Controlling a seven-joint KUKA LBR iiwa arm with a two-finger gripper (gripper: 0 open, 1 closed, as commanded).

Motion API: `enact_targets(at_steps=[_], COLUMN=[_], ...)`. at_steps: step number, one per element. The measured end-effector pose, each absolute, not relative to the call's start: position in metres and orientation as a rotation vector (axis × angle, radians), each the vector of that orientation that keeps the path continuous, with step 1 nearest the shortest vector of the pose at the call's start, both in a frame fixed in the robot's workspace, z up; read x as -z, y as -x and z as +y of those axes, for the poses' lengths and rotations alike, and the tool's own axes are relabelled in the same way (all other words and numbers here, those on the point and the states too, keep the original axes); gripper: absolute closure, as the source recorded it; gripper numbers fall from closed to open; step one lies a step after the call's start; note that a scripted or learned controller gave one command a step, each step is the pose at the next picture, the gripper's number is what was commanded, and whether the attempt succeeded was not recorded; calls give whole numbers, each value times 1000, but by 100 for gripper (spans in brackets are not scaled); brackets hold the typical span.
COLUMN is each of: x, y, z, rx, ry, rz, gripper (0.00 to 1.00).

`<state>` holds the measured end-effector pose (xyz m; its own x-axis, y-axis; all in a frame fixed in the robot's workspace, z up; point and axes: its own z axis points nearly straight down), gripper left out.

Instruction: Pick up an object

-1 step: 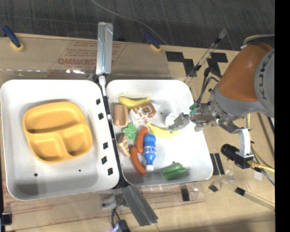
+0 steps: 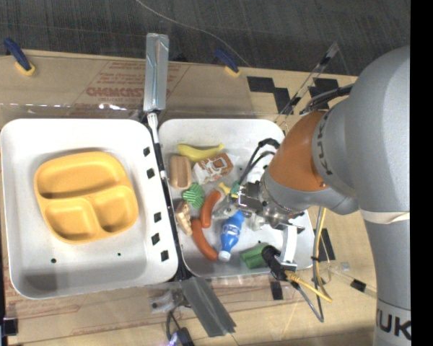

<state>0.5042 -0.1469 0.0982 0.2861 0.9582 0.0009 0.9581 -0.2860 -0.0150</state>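
The right bin (image 2: 202, 130) holds several small toys. A yellow banana (image 2: 198, 151) lies at its far side, with a tan bread piece (image 2: 178, 170) and a brown-and-white packet (image 2: 215, 168) beside it. Below them are a green ridged piece (image 2: 194, 194), an orange carrot (image 2: 210, 206), an orange sausage (image 2: 203, 241), a blue-and-white bottle (image 2: 231, 233) and a green block (image 2: 255, 256). My gripper (image 2: 247, 202) hangs low over the bin's middle, just right of the carrot and above the bottle. The wrist hides the fingertips.
The left bin (image 2: 22, 265) holds a yellow divided tray (image 2: 86, 194). A metal divider with black clips (image 2: 156, 71) runs between the bins. Cables (image 2: 310, 283) trail off the bench at the front right. The arm's grey body (image 2: 368, 143) covers the right bin's right side.
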Motion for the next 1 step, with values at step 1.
enact_targets(at_steps=[1], x=[-105], y=[-505], z=[-147], rx=[-18], ry=[2502], rz=[-1871], gripper=[100])
